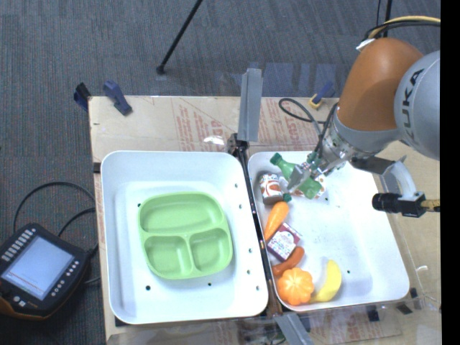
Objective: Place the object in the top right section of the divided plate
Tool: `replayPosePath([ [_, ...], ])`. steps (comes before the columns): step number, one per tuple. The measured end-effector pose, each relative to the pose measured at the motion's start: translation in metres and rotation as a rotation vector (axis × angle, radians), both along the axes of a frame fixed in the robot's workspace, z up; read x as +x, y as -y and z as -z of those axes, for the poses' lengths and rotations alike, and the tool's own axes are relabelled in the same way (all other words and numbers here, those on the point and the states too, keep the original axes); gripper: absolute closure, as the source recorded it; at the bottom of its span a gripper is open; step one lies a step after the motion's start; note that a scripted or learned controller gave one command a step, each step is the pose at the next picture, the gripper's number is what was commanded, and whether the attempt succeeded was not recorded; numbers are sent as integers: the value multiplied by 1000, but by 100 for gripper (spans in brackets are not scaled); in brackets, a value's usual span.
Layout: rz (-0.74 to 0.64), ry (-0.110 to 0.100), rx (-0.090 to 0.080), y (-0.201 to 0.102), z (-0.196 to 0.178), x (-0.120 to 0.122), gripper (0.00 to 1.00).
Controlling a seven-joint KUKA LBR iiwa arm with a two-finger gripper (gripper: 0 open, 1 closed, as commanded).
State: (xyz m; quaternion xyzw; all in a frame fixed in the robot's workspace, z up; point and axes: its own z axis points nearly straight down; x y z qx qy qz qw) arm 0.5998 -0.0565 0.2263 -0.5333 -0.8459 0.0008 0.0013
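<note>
Glossy green plastic divided plate (185,236), smooth white bins (115,192)

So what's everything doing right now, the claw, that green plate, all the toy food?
Gripper: low over the right bin's far left corner, at the green bottle.
Green bottle: lying on its side at the fingertips; a grip can't be confirmed.
Green divided plate: flat in the left bin, nothing in its sections.
Carrot: lying in the right bin.
Banana: lying beside the orange pumpkin.
</note>
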Motion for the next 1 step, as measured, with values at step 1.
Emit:
replayPosePath([
  [1,290,-4,-1,-45,36,-57,100],
])
